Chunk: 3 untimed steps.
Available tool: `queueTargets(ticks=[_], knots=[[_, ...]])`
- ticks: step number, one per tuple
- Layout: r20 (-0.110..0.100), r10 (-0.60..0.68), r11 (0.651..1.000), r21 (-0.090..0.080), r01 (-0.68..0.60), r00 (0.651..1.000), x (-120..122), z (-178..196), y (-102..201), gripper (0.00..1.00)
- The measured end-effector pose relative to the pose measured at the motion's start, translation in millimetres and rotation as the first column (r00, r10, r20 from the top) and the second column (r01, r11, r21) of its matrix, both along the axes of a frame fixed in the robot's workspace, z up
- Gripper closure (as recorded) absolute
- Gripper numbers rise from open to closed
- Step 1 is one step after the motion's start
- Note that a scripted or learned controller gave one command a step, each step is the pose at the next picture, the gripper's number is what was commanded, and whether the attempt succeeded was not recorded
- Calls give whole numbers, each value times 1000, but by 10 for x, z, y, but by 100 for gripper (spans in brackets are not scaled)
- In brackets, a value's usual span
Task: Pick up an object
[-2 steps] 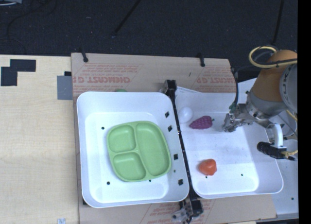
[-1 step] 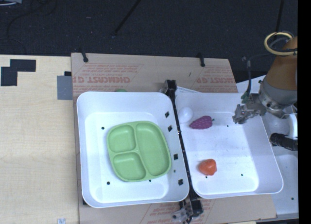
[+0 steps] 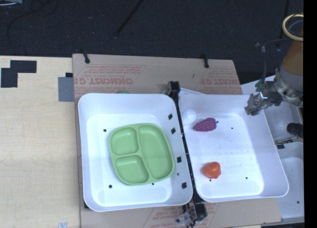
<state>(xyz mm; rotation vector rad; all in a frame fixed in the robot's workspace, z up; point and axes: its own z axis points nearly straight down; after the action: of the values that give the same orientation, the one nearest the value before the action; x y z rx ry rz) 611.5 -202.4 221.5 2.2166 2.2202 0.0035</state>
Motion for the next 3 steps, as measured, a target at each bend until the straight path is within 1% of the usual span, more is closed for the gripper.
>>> queueTargets(ticks=[1,2,3], knots=[[-1,0,1000,0,0,1000,7,474,-7,100],[-7,3,1000,3,-3,1000,-16,511,566,100],[-8,3,1000,4,-3,1000,-82,487,1180,100]])
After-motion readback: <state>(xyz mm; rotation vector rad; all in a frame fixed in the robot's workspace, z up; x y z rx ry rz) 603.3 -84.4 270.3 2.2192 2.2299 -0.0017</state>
